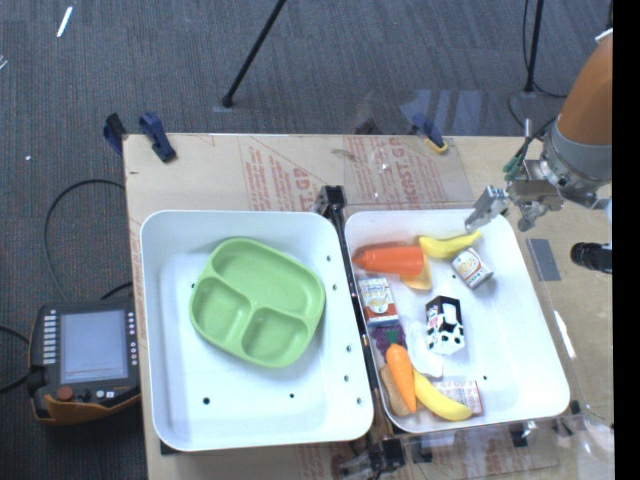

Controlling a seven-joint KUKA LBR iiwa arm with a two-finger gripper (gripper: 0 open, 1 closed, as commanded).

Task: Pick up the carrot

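Observation:
Two orange carrot-like pieces lie in the right bin (535, 353). A small carrot (401, 376) points up-down near the bin's front left, against a yellow banana (440, 399). A larger orange one (392, 259) lies crosswise at the back left. My gripper (508, 209) hangs over the bin's back right corner, well away from both. Its fingers (486, 208) are spread, with nothing between them.
The right bin also holds a second banana (448, 243), a small can (472, 267), a cow-print carton (445, 326) and a flat packet (377, 298). In the left bin (165, 368) sits a green divided plate (258, 301). A teach pendant (88, 353) lies left of the bench.

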